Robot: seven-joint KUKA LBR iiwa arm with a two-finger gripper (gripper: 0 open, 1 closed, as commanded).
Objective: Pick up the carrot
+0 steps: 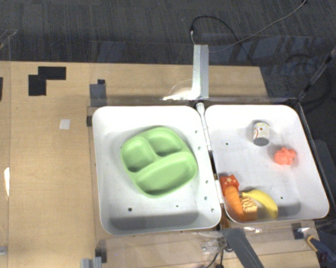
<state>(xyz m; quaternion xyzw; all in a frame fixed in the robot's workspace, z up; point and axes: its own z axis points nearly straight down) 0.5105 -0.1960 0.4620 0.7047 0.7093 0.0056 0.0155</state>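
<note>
The orange carrot [234, 200] lies in the right bin [301, 153], in its near left corner, running from front to back. A yellow banana [262, 201] lies right beside it, touching or nearly so. A small red item [229, 182] sits at the carrot's far end.
The left bin [108, 160] holds a green divided plate [159, 160]. In the right bin, a small can [260, 133] stands near the back and an orange-red lumpy toy [285, 156] lies to the right. A metal post [201, 69] rises behind the bins.
</note>
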